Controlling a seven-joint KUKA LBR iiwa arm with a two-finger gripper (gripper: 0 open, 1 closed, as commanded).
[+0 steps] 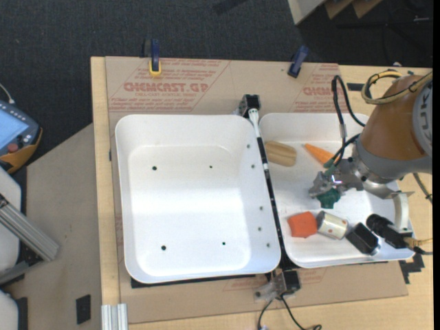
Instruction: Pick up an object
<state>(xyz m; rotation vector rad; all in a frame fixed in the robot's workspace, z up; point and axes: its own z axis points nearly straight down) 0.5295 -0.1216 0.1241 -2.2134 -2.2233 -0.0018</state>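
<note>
Though side by side, two bins (185,198)

The bench (206,81) bears two white bins (185,198) side by side.

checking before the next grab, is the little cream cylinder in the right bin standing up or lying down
Lying down: the cream cylinder rests on its side on the right bin floor, beside the red block.

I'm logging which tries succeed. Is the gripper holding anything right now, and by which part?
It cannot be told. The gripper is low in the right bin, right at a small green thing, but the view doesn't show a grasp.
</note>
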